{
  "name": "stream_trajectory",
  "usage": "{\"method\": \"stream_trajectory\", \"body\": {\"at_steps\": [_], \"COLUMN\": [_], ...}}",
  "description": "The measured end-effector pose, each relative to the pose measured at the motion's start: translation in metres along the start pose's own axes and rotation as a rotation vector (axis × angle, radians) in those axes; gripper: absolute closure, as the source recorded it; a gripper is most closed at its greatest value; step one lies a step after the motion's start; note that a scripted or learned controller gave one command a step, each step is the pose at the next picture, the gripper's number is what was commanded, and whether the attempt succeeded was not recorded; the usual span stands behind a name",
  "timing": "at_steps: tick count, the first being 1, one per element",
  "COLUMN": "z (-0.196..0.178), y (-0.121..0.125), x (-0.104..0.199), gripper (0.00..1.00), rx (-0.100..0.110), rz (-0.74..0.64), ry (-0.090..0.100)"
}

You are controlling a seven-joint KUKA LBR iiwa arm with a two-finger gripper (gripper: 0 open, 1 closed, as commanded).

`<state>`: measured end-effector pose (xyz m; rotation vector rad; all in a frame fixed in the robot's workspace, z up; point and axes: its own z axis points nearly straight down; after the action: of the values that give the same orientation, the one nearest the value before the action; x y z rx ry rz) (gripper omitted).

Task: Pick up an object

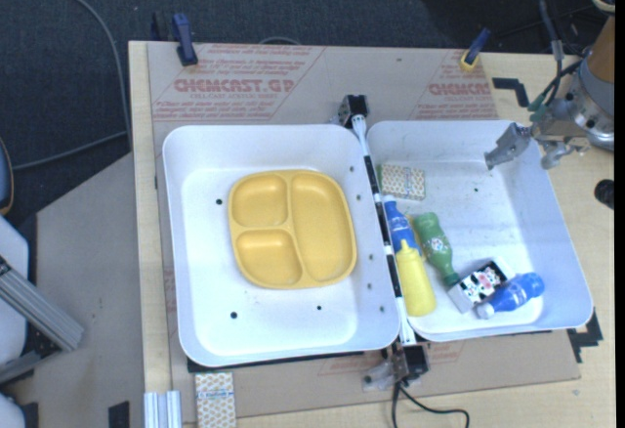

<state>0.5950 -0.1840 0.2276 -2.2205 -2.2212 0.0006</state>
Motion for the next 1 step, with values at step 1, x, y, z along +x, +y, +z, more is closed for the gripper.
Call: {"method": "stream_trajectory", "body": {"at_steps": [1], "z": [0.1162], "y": [-0.0478], "x": [0.0658], "gripper": [0.00], "rx": [0.001], "rz": [-0.001], "ry": [0.000]}}
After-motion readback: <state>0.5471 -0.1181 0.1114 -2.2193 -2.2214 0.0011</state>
